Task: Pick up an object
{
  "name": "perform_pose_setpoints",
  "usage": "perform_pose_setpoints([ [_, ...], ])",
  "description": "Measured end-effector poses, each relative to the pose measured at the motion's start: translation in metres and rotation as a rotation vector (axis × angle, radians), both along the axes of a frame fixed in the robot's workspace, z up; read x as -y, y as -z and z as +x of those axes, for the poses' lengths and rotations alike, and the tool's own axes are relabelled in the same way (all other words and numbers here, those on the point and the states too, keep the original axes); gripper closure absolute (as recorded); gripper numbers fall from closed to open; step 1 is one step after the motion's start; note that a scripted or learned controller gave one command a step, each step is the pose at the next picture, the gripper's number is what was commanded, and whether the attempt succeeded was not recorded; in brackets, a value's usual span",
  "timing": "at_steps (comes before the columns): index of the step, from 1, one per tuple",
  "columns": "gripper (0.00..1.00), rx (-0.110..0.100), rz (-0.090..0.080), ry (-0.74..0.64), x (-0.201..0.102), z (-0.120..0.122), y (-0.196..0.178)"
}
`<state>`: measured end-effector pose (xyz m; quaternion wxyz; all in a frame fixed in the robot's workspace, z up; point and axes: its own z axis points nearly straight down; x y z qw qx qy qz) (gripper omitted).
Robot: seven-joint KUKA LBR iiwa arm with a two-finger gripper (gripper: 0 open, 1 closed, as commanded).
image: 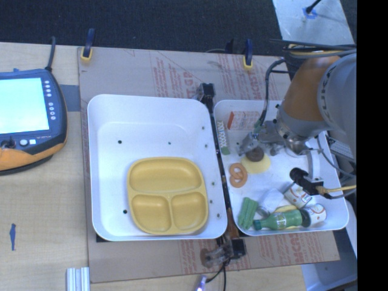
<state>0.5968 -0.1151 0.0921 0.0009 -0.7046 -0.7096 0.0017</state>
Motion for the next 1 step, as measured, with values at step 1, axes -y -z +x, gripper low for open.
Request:
perform_pose_setpoints([
  [1, 1.0, -0.003, 0.0, -0.002, 0.0009, -0.0003, -0.0102],
])
